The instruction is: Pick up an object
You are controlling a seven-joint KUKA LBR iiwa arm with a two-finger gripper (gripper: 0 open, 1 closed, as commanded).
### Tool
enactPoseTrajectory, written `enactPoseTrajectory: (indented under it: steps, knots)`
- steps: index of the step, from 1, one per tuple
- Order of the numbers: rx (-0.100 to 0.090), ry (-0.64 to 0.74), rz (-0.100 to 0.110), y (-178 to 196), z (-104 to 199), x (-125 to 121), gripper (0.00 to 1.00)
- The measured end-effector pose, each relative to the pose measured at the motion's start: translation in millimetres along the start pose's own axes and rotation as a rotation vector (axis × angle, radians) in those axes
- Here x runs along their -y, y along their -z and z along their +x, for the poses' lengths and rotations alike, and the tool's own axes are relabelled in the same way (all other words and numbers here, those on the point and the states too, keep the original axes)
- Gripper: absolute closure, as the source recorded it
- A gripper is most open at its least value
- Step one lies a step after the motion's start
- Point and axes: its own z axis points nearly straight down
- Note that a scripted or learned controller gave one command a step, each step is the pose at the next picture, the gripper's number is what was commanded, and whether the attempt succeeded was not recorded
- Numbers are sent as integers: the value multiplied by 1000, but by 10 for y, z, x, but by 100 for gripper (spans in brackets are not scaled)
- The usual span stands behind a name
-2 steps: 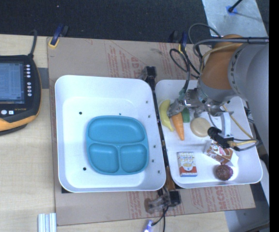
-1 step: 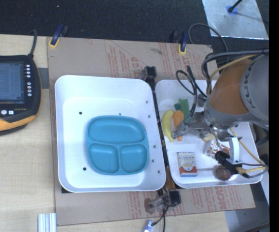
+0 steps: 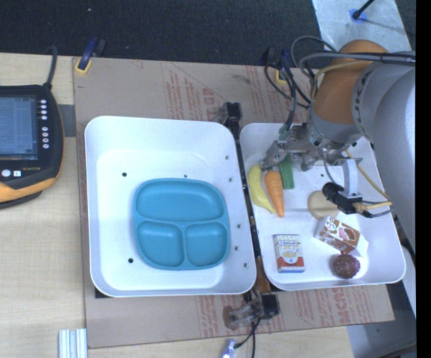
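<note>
Cardboard covers the bench under two white bins: the left bin [image 3: 104, 200] at centre frame holds one blue divided plate [image 3: 180, 223], and the right bin [image 3: 383, 263] carries the toys. We see the gripper [image 3: 288, 149] low at the upper left of the right bin, right above the carrot [image 3: 274, 190] and the banana [image 3: 258, 188]. From up here we cannot tell whether that pincer is released or clenched, and nothing sits visibly between its tips.

Risks, as we judge them: carrot and banana lie touching, so a grab could catch both or nudge one away, and the bin wall is close.

Our count: one carrot, one banana, one juice carton [image 3: 288, 253], one brown packet [image 3: 339, 235], one round dark cookie [image 3: 345, 265], one pale lump [image 3: 321, 203].
</note>
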Motion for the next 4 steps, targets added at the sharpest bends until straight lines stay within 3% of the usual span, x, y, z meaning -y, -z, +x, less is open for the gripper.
enactPoseTrajectory:
  steps: [1, 2, 3, 4]
  knots:
    - [0, 2, -1, 2, 107, -125, 0]
    - [1, 2, 2, -6, -77, 280, 0]
    - [1, 3, 4, 97, -84, 281, 100]
    - [1, 3, 4, 96, -83, 280, 0]
